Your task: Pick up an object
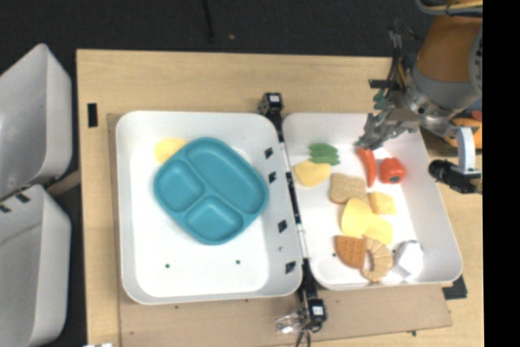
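Grey-orange arm (pixel 445 53) of mine reaches in from right, wrist angled down over right bin (pixel 435 207). My pincer (pixel 372 139) just above red carrot-like piece (pixel 370 166); finger spread unclear, grasp cannot tell.

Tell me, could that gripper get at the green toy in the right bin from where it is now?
Probably yes. The gripper hangs just right of the green toy, which lies uncovered near the right bin's back wall, with nothing between them.
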`<state>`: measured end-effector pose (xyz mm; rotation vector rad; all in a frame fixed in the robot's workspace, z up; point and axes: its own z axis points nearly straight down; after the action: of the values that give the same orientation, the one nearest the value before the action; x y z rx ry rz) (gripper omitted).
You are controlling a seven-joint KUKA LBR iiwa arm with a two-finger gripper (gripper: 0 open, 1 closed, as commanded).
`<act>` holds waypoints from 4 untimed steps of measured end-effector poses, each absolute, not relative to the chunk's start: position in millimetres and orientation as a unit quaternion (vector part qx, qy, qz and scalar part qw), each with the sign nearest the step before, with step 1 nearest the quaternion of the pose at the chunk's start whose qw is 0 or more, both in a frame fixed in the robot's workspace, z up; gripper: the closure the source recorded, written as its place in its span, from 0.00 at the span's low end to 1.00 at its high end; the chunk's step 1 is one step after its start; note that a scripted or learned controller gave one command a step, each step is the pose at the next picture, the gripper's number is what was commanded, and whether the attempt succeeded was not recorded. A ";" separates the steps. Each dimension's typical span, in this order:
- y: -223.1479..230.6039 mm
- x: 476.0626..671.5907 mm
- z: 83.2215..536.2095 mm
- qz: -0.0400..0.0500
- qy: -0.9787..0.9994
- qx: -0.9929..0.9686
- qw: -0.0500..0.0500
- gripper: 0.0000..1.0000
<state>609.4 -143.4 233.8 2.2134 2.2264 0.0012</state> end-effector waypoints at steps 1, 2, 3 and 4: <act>-84.3 622.4 244.1 0.001 0.710 0.704 0.000 1.00; -33.3 639.5 252.2 0.002 0.709 0.705 0.001 1.00; -33.9 645.5 248.7 0.000 0.708 0.706 0.002 1.00; -33.8 634.4 249.3 -0.001 0.707 0.708 0.001 1.00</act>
<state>634.4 -33.8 249.3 2.2220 2.2189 -0.0020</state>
